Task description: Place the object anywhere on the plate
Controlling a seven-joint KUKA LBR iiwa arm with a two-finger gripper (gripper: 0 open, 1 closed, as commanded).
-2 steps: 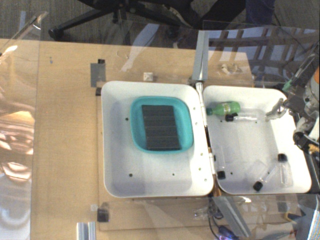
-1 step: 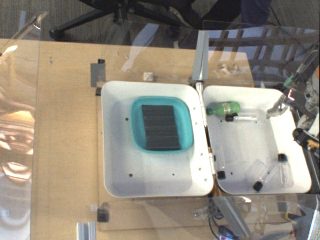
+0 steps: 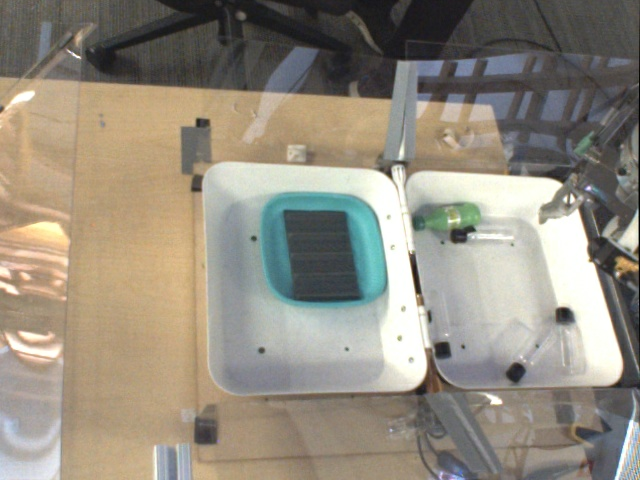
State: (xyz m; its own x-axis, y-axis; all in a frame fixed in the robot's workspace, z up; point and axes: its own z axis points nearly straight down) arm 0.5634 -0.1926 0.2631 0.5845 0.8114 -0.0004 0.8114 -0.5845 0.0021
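Your end effector point(image 3: 560, 206) sits at the right bin's point(image 3: 590, 373) edge; grip state unclear. A dark block point(image 3: 321, 255) lies on the plate point(image 3: 372, 230).

We see a matt wood-grain bench point(image 3: 120, 298) bearing two smooth white plastic bins point(image 3: 300, 368). At nine o'clock a glossy teal plastic plate point(image 3: 275, 258) holds a ribbed, matt dark pad point(image 3: 320, 255); at three o'clock lie clear plastic vials point(image 3: 535, 353).
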